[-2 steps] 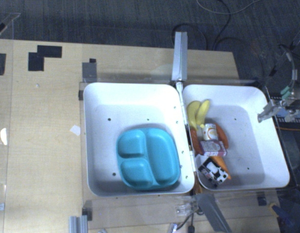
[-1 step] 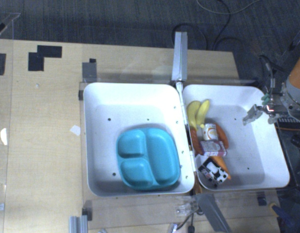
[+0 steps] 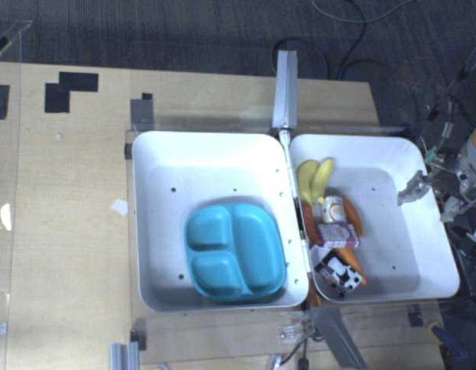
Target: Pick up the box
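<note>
Pincer (image 3: 413,186) over right bin's (image 3: 400,280) far edge, state: cannot tell | box (image 3: 337,233) wedged among clutter by divider, well apart, awkward to reach.

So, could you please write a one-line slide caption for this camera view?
Tool at the right bin's edge; box among bananas against its left wall; blue tray in the left bin.

Robot lab: bench (image 3: 61,206), white bins (image 3: 153,230), cables (image 3: 353,10).
</note>
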You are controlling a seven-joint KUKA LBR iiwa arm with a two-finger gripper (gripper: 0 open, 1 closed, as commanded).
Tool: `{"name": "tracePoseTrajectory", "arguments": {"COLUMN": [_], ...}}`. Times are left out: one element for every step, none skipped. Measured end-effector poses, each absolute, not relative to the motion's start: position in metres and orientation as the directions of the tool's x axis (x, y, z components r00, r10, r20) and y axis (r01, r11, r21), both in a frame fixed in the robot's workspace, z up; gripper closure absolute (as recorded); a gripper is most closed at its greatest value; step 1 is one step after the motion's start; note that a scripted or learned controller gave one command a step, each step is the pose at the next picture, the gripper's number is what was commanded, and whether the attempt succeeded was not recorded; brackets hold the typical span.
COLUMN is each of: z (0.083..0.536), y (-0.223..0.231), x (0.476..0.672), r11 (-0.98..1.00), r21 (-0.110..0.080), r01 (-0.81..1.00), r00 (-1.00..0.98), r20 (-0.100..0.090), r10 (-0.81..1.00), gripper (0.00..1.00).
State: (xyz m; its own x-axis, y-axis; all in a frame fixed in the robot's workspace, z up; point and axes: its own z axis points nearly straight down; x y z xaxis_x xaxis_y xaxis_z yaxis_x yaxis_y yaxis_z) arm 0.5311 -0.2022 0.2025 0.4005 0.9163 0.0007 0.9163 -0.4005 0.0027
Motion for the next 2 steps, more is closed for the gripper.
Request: {"name": "tracePoseTrajectory", "arguments": {"z": [0.088,0.101], "y": [-0.191,-0.190], "x": [0.592,0.594], "r11": [-0.386,-0.379], "r21": [0.010,0.016], "r01": [0.923,0.925], "r00": [0.386,0.379], "r20": [0.002,0.004], "r10": [0.923,0.926], "gripper": [0.00,1.00]}}
